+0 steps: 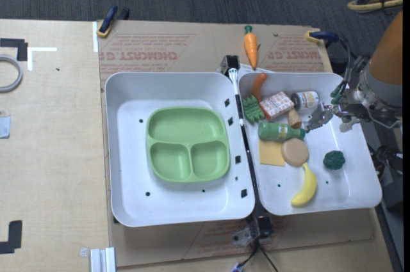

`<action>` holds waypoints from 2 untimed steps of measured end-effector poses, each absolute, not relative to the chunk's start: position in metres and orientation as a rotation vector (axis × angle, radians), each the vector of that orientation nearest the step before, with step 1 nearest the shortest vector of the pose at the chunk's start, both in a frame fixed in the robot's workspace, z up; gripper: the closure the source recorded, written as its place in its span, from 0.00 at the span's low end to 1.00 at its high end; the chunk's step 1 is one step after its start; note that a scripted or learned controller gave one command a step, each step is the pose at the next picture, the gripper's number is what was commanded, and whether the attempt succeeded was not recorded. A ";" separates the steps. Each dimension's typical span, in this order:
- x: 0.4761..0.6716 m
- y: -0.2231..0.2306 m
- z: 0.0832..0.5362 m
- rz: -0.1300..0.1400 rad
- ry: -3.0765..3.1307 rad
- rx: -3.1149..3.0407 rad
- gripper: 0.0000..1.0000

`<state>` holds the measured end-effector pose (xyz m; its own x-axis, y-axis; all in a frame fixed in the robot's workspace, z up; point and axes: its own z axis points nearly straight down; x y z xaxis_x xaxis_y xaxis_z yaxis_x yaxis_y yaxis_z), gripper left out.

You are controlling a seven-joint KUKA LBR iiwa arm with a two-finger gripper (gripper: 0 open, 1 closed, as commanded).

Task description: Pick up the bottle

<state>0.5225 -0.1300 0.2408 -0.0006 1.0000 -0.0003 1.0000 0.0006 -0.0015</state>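
1. Here, the green plastic bottle [280, 131] lies on its side in the right-hand shallow white bin [359, 191], near the bin's middle, its cap end pointing toward the arm.
2. The metal two-finger gripper [318, 119] hangs low in that bin, just beside the bottle's cap end; its fingers look slightly apart, with nothing visibly between them.
3. Around the bottle: a red and white snack packet [277, 105] just above it, a small clear jar with a yellow label [305, 100] to the packet's right, a flat yellow cheese slice [271, 153] and a round tan cookie [295, 152] just below.
4. A yellow toy banana [305, 187] and a dark green toy broccoli [334, 160] lie further toward the bin's near side.
5. The left-hand white bin [122, 155] holds a light green three-compartment plate [188, 144].
6. An orange toy carrot [250, 45] lies on the cardboard beyond the bins.
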 end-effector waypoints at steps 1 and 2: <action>0.523 -0.130 0.250 0.003 -2.221 -2.222 1.00; 0.477 -0.060 0.237 0.002 -2.462 -1.948 1.00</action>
